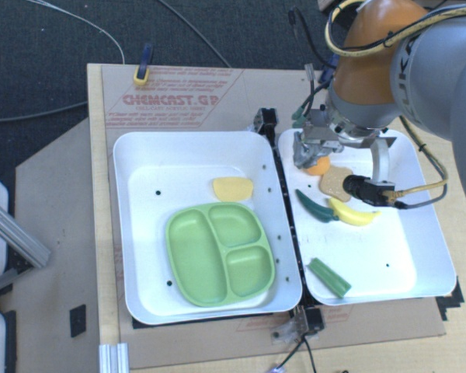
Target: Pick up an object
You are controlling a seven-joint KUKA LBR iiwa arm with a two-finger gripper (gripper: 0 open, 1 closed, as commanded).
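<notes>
Although the arm (419, 61) is lowered into the right bin (419, 263), nothing can be seen held; the fingers (309, 152) sit at the bin's far-left corner, and whether they are open or closed cannot be told from this slant.

Largest item noted: a green divided plate (220, 253) in the left bin (140, 208), well apart from the fingers, across the divider. It is judged stiff, light and smooth, and poorly suited to a pinch except at its rim.

Next, a yellow banana (353, 214), near the fingers on the viewer's side. It is judged a light, hard plastic toy, curved and slippery; a grip across its middle is advised.

A green block (328, 277) lies farther off; flat sides, an easy hold.

A teal piece (314, 207) and a tan piece (334, 182) lie close by.

An orange piece (320, 162), just beside the fingers, is the likeliest target. It is mostly hidden; small and light is assumed.

A pale yellow piece (232, 188) lies in the left bin.
</notes>
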